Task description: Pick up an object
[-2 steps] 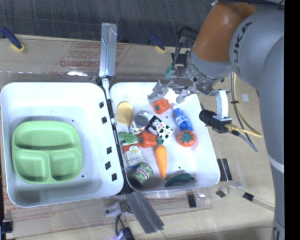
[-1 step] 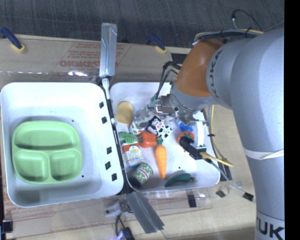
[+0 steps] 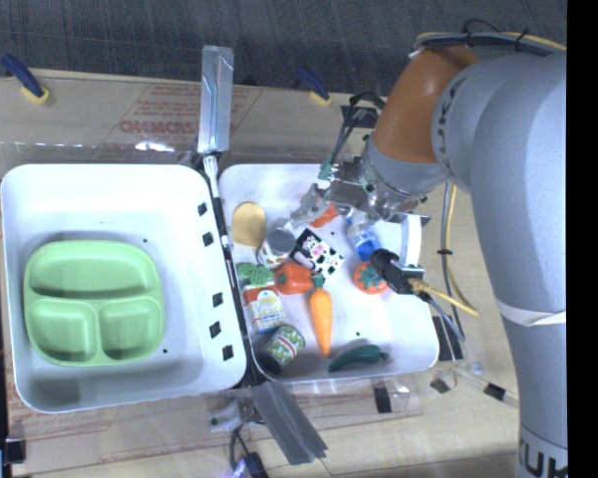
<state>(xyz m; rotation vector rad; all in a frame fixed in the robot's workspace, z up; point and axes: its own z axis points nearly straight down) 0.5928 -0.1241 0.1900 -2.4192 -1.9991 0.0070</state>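
The gripper (image 3: 324, 204) sits low over the right bin (image 3: 419, 339), and from this angle I cannot tell how far its fingers are parted or whether anything is between them; something orange-red shows right at the tips. Just below them lies the black-and-white cube (image 3: 320, 251), touching the red pepper (image 3: 291, 279), and my guess is that's the likeliest target. Farther down, the carrot (image 3: 321, 322) points its long axis straight away from the fingers, with the green cucumber (image 3: 357, 358) farthest.
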